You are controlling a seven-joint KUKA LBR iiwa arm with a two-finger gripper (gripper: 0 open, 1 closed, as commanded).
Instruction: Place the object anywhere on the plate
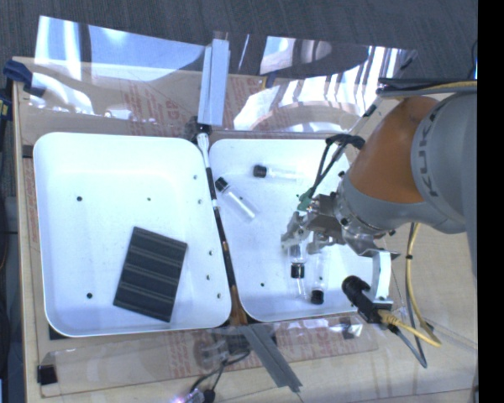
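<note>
1. Two white bins sit side by side: the left bin (67, 225) fills the left middle of the frame, the right bin (269, 217) the centre.
2. The plate (151, 273), a dark ribbed rectangle, lies tilted in the lower middle of the left bin.
3. The arm (420, 166) comes in from the right edge, its orange band above the wrist.
4. The gripper (301, 240) hangs low over the lower right part of the right bin; whether its jaws are spread or pressed together, I cannot tell.
5. Small clear vials with dark caps lie in the right bin: one (273, 172) near the top, one (233, 197) at the upper left beside the divider, one (298, 277) just below the gripper, and one (316, 290) near the bottom wall.
6. Which vial is the task's object cannot be told; all are in the right bin, well apart from the plate.
</note>
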